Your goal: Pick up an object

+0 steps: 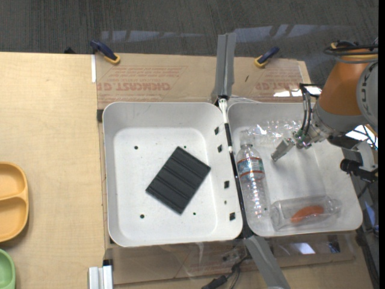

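A black ridged rectangular pad lies flat and turned at an angle in the middle of the left bin. In the right bin, a clear water bottle lies along the left wall. A clear plastic container with an orange item inside rests near the front wall. A crumpled clear plastic wrapper sits at the back. My gripper reaches in from the right and hangs low over the middle of the right bin, just right of the bottle's cap and in front of the wrapper. Nothing shows in its grasp.
A yellow divided tray and a green dish sit at the bench's left edge. Two clamps pin the cardboard behind the bins. The divider between the bins stands close to the bottle.
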You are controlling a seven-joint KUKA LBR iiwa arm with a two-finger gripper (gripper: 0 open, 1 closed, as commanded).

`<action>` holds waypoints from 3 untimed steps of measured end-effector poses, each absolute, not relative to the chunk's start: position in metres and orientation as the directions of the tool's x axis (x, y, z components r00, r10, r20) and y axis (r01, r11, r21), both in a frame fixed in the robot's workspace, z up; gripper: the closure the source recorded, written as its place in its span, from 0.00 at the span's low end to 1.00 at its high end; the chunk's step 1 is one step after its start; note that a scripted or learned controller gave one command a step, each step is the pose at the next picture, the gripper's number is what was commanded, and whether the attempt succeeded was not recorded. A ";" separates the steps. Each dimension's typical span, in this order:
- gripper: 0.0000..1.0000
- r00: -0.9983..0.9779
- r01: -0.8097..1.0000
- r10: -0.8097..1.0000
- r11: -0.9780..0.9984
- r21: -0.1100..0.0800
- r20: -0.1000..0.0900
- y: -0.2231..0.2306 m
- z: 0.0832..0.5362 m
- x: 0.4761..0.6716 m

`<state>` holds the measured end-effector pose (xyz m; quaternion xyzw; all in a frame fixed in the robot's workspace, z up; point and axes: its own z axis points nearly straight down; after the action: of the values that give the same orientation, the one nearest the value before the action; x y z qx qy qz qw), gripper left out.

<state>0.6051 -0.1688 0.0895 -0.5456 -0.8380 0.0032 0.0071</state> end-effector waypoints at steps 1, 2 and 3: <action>0.00 -0.370 0.926 0.929 0.371 -0.074 0.031 -0.160 0.087 0.635; 0.00 -0.258 0.966 0.966 0.258 -0.001 -0.001 -0.152 0.134 0.547; 0.00 -0.158 0.987 0.987 0.158 -0.001 -0.002 -0.164 0.150 0.650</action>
<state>0.6495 -0.1639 0.1503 -0.6489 -0.7609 0.0009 -0.0004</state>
